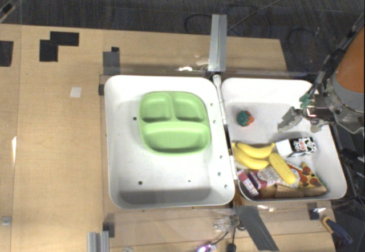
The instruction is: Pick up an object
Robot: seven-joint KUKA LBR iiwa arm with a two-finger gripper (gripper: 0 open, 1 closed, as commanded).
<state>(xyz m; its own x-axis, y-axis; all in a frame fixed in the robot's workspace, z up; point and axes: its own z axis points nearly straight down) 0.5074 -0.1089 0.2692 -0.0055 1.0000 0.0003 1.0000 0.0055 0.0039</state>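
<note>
In the right bin [268, 94] lie a small red and green strawberry-like toy [245, 118], a bunch of yellow bananas [254, 154], a yellow corn cob [283, 168], a pizza slice [309, 179], a black and white carton [302, 144] and some wrapped packets [256, 179]. My gripper [297, 126] hangs over the right half of this bin, just above the carton and to the right of the strawberry toy. Its fingers [288, 120] stand spread, open, with nothing between them.
The left bin [122, 148] holds a green divided plate [173, 121]. A metal post [218, 43] stands behind the wall between the two bins. The toys crowd the right bin's front half. Wooden bench lies to the left.
</note>
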